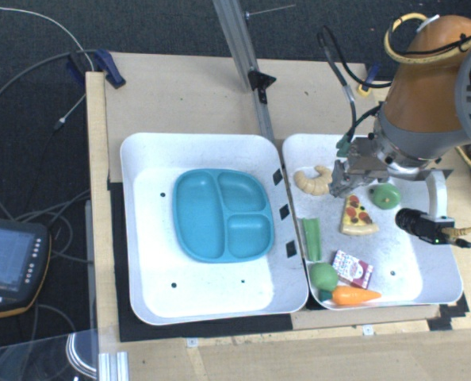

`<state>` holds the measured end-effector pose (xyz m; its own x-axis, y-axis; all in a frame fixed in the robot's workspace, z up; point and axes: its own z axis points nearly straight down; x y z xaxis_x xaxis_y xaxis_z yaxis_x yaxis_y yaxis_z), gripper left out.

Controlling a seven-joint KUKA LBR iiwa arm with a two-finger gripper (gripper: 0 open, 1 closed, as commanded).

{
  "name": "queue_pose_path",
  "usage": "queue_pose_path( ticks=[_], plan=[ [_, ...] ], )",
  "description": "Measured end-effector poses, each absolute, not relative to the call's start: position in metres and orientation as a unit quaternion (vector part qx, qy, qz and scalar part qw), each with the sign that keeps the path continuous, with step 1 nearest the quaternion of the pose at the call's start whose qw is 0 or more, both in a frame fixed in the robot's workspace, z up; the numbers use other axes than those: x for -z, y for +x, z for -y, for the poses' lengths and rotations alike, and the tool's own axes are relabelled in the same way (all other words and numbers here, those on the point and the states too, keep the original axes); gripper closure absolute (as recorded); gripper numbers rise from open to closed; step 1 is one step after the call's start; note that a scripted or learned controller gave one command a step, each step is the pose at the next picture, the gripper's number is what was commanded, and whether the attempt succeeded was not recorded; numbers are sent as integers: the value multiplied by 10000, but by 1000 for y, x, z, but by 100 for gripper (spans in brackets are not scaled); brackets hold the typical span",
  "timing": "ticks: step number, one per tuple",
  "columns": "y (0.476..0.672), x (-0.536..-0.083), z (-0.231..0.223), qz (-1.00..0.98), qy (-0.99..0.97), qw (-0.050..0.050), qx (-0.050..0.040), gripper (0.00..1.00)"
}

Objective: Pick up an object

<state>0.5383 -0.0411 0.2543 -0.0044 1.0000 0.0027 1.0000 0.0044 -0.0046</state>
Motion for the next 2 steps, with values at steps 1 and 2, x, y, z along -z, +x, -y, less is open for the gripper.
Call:
queue_pose_path(
  ticks=[1, 2],
  plan=[
    [515, -246, -13, 7093, -7049, 31, -7, 100],
    [501, -232, -67, 7094, -7048, 30, -9, 100]
  ],
)
